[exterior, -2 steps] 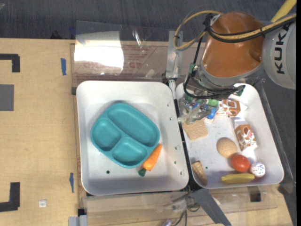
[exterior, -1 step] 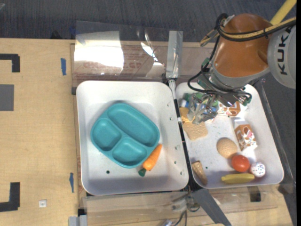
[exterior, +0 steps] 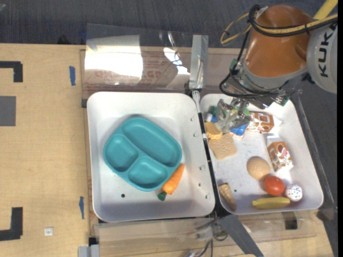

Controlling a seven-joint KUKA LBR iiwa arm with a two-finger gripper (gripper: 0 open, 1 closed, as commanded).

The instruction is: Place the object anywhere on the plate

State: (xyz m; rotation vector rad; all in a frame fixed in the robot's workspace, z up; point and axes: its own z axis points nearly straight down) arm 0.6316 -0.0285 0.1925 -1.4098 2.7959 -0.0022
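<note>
- Two white bins side by side on the bench (exterior: 37,143): left bin (exterior: 107,205) with a teal plate (exterior: 142,151), three compartments, sitting a bit tilted in the middle.
- Toy carrot (exterior: 174,180), orange with a green stub, lying just off the plate's lower right rim, touching or nearly touching it, resting on the bin floor and not in any compartment.
- Right bin (exterior: 305,138) packed with toy food: cracker-looking square (exterior: 223,147), smaller tan square (exterior: 213,129) above it, round bread roll (exterior: 259,167), red tomato (exterior: 274,185), yellow banana (exterior: 270,202) along the near wall, white ball with coloured dots (exterior: 293,193), two small printed packets (exterior: 279,155), a brownish piece (exterior: 227,195) by the near left corner.
- Arm (exterior: 278,42) coming in from the right, big orange band covering the bin's far corner and whatever sits under it.
- Pincer (exterior: 234,115) down among the clutter at the top left of the right bin, metal bits tangled up visually with a blue item (exterior: 240,128) and something greenish; can't tell if it's wide, narrow or gripping anything.
- Writing: "KU" readable on the arm's grey casing at the right edge, rest cut off. Print on the packets too small to read.
- Clear plastic sheet (exterior: 139,63) behind the left bin throwing glare, faint reddish print under it, unreadable.
- Blue tape bits (exterior: 72,75) and black corner marks (exterior: 15,71) on the bench, left marks partly cut off by the frame.
</note>
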